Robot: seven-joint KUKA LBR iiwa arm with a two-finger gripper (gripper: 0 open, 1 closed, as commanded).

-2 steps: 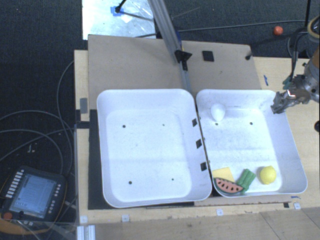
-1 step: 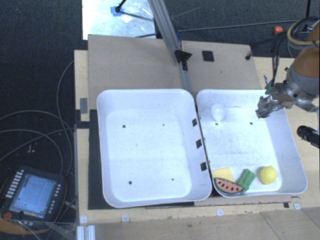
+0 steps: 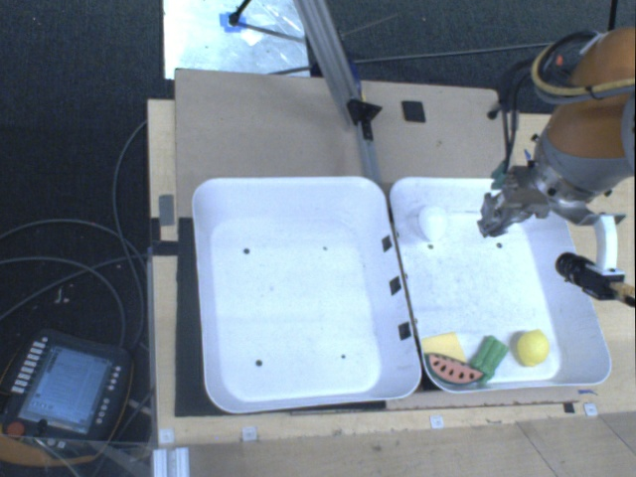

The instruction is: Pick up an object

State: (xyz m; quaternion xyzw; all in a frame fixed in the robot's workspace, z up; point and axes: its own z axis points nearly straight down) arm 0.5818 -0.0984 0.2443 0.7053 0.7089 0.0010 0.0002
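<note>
Gripper (image 3: 494, 217): upper right of frame, over right bin (image 3: 571, 296); finger opening cannot be told; nothing seen held. Watermelon slice (image 3: 454, 369), green piece (image 3: 488, 356) lying diagonal, lemon (image 3: 533, 347): lower right bin edge. White object (image 3: 433, 223): bin's upper left.

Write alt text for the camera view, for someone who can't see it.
The gripper hovers above the right bin, far from the toy watermelon slice, yellow block, green piece and lemon along its near edge.
</note>
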